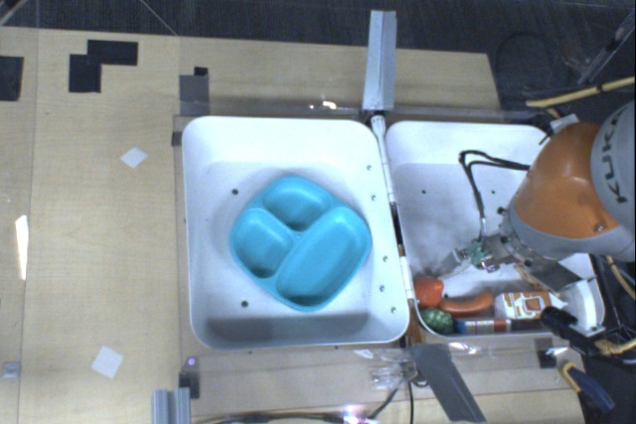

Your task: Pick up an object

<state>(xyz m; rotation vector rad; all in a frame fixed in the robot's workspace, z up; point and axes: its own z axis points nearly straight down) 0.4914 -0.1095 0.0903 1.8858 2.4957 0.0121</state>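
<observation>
My gripper (pixel 478 256) hangs low in the right bin (pixel 437 164), below the orange band of the arm (pixel 564 192). It sits just above a cluster of objects along the bin's front wall. That cluster holds a small orange-red piece (pixel 428 291), a green round piece (pixel 434 319), a long red-orange piece (pixel 467 302) and a labelled bottle (pixel 519 309) lying on its side. The wrist hides part of the cluster, and I see nothing lifted off the bin floor.
The left bin (pixel 209 213) holds a blue three-compartment plate (pixel 298 241). A metal divider post (pixel 380 60) stands between the bins at the back. Black cables (pixel 477 176) loop over the right bin's rear half.
</observation>
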